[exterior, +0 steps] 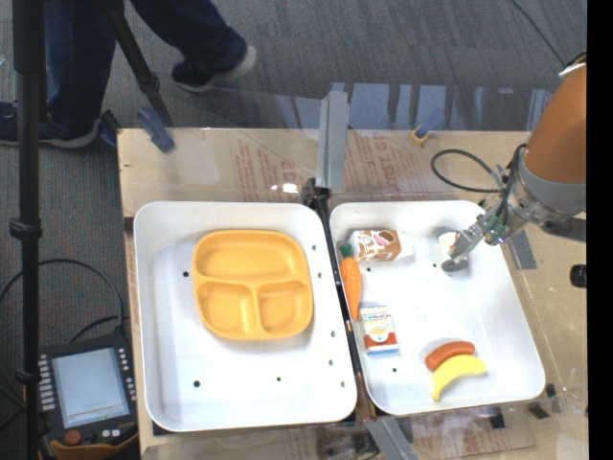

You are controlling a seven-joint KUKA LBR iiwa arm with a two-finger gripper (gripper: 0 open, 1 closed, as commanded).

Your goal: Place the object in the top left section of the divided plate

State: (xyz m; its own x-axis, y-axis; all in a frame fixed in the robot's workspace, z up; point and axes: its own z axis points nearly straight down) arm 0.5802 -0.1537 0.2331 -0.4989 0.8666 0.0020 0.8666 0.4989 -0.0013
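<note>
Camera view has the yellow divided plate (254, 284) sitting bare in the left bin (163, 372), so nothing's delivered yet. Over in the right bin (498, 353), the claw (458, 255) hovers low at the far corner; whether it's open or closed, I cannot tell. Candidates wait there: snack pouch (375, 245), carrot (351, 287), small carton (378, 330), sausage (449, 354), banana (455, 376). Table (220, 161) is taped cardboard; grey carpet, someone's legs (124, 27) behind.
</note>
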